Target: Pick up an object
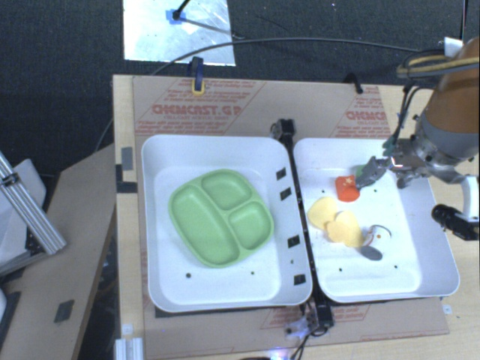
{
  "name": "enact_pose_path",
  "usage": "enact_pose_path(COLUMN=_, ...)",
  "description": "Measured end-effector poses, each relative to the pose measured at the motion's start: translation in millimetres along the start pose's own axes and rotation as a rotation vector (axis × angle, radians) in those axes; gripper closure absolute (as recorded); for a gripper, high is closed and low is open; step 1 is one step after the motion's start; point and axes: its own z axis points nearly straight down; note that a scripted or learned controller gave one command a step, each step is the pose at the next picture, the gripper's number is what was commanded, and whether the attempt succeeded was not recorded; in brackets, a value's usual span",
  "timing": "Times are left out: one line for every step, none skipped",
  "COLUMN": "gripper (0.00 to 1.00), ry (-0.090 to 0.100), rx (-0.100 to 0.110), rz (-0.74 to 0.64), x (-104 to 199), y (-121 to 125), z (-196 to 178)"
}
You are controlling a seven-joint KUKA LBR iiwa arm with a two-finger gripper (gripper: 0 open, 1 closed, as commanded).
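Now closing in on the small red-orange piece (pixel 347 189) in the right bin (pixel 420 276).

My gripper (pixel 369 174) hangs low at the piece's upper right, just beside it and perhaps touching; whether my fingers are spread or pressed together I cannot tell from this slant. I judge this the approach step, nothing held yet. Next I need to centre over the piece and close on it, staying off the yellow pieces (pixel 335 222) just below. The red-orange piece looks stubby, its axis hard to read, seemingly running up toward my gripper. The green divided plate (pixel 219 216) sits in the left bin (pixel 172 291).
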Motion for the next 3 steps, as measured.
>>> enact_pose_path(gripper=0.0, ry=-0.002, rx=-0.011, rz=-0.002, x=0, y=2, z=-6)
enact_pose_path(gripper=0.0, ry=-0.001, rx=-0.008, rz=-0.001, x=-2, y=-5, z=53)
enact_pose_path(gripper=0.0, ry=0.0, rx=-0.008, rz=0.0, x=3, y=-1, z=97)
